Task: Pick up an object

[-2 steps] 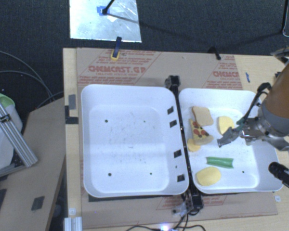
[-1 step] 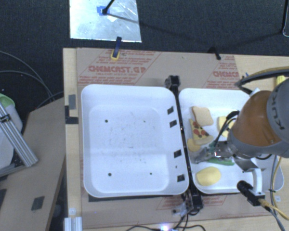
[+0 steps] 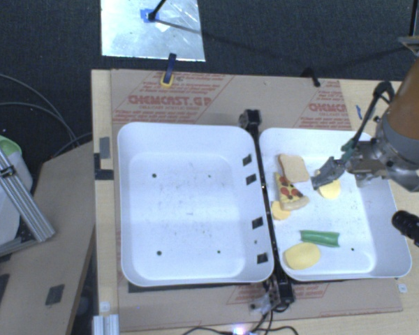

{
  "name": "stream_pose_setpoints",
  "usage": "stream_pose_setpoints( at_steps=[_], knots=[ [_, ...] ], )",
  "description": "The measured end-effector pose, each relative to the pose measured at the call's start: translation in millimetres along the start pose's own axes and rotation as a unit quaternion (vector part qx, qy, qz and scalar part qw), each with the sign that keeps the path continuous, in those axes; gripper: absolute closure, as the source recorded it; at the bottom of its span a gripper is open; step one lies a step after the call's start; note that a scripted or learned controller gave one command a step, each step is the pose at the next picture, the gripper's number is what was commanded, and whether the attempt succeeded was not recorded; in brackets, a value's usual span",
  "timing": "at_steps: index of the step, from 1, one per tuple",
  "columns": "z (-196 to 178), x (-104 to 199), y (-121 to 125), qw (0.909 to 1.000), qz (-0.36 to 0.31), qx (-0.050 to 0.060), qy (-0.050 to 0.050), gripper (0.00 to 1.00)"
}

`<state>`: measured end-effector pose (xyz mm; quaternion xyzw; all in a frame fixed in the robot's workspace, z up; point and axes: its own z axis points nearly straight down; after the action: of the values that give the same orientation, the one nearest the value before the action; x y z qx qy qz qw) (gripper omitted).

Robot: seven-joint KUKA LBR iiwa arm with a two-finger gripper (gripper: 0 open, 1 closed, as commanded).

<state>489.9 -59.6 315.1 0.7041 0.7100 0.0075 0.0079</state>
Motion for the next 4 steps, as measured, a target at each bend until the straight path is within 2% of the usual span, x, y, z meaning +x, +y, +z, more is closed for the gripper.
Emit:
stream_pose_setpoints(
  at_steps=[1, 2, 3, 4],
  knots=[
    [-3, -1, -1, 1.0000, 0.000, 0.007, 0.000, 1.00],
    [58, 46, -4, 0.9999, 0.000, 0.012, 0.001, 1.00],
    [105, 113, -6, 0.9999, -0.001, 0.013, 0.002, 1.00],
    [-5, 112, 17, 1.0000, 0.001, 0.004, 0.001, 1.00]
  ],
)
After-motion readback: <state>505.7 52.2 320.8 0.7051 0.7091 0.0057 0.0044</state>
